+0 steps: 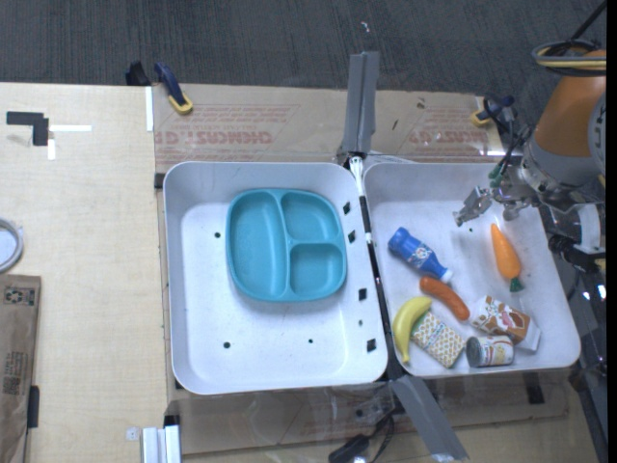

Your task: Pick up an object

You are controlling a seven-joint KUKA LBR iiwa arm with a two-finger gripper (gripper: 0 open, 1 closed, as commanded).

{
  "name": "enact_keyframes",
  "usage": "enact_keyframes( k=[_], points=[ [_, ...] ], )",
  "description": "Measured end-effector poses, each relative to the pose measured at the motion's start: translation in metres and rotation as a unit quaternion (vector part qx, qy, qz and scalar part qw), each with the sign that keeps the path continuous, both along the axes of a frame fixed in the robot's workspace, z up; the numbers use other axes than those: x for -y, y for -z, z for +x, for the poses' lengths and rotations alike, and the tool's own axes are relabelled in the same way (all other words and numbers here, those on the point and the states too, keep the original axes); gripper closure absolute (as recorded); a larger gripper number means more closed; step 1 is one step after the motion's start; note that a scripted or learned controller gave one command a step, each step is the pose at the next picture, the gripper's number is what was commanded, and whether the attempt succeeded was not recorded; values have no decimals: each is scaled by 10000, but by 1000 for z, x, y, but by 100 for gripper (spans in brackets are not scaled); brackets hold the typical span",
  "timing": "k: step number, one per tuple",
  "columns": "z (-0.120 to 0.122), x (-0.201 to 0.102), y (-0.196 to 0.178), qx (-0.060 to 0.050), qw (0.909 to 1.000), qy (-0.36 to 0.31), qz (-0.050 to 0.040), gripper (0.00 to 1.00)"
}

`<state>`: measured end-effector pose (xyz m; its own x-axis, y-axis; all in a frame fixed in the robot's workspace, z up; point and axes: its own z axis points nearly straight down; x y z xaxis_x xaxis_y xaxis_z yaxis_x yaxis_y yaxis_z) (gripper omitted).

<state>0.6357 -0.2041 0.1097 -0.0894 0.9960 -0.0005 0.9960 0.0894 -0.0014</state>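
Observation:
The gripper [474, 207] hangs over the back part of the right bin [405, 177], reaching in from the right under the orange-banded wrist. Nothing shows between its small metal fingers. An orange carrot [505, 253] lies just below and right of it. A blue bottle [416, 251] lies to its lower left, with a red sausage [445, 297] beneath that. Near the front of the bin lie a yellow banana [409, 324], a patterned packet [439, 340], a can [490, 352] and a small carton [503, 319].
The left bin [193, 287] bears a teal divided plate [286, 244]. A grey divider post [362, 104] stands between the bins at the back. Blue and yellow clamps [172, 89] sit on the cardboard behind the bins. Wooden bench stretches left.

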Motion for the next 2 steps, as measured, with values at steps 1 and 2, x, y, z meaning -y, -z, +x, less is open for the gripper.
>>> enact_keyframes(
  k=[1, 2],
  points=[
    [-36, 9, 16, 11, 10000, 76, 59, 0],
    [-36, 12, 7, 26, 10000, 90, 22, 100]
  ],
)
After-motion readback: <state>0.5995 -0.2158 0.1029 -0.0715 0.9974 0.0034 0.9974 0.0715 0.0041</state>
